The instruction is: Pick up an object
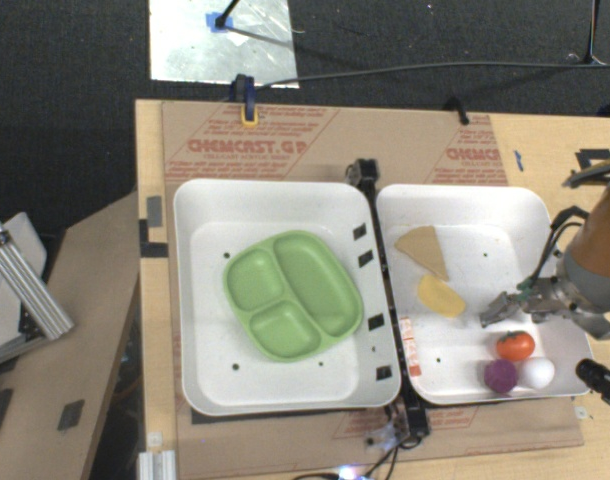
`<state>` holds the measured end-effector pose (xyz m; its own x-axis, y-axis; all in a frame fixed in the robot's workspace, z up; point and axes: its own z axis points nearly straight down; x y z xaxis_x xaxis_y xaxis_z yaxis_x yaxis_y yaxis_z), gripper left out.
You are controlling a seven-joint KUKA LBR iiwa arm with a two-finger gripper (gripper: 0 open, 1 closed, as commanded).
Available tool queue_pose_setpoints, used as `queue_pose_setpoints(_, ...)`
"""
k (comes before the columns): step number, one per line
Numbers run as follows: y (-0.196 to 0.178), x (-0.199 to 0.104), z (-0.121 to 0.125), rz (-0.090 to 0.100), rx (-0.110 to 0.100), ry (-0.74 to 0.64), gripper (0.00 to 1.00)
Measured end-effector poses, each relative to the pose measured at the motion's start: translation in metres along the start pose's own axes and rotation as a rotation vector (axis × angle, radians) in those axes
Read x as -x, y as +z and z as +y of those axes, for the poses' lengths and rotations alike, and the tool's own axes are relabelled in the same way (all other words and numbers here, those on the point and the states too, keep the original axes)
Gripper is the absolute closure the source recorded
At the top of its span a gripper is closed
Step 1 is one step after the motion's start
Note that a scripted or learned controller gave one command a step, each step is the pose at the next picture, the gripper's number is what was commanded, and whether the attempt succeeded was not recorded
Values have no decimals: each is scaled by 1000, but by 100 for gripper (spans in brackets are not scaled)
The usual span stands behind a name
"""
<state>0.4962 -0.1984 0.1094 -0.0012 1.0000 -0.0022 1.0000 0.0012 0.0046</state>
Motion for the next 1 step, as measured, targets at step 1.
queue_pose_setpoints(1, -9, 0, 1, 1, 0, 0, 100)
